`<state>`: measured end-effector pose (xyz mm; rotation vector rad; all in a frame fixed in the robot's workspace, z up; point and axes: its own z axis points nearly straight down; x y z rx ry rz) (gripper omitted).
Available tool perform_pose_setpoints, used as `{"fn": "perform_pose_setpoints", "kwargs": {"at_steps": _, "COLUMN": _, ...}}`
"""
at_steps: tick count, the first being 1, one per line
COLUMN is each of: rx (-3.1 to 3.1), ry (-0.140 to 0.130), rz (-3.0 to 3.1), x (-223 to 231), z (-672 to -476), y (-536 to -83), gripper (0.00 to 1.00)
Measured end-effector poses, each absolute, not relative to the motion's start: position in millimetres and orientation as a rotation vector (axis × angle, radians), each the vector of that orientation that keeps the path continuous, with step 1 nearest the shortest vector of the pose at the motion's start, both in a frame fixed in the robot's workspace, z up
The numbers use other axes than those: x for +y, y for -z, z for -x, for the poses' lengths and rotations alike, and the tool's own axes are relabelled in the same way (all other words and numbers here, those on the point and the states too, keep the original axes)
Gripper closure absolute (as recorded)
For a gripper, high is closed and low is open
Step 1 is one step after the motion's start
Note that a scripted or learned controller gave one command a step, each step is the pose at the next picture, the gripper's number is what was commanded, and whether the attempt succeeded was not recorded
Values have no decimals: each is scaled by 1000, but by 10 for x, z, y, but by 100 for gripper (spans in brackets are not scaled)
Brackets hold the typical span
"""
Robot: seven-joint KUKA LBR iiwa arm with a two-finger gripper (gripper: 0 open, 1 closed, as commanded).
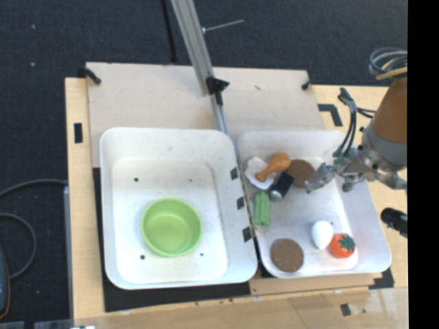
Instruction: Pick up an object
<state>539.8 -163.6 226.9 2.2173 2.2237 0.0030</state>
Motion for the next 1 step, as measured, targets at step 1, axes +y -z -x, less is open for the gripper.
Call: {"fn": "perform_pose_setpoints", "kwargs": {"at_steps": 1, "rx": 2222, "ry": -3, "rz": -2218, "x": -1639, "z": -5398, "y": -2269, "gripper": 0}}
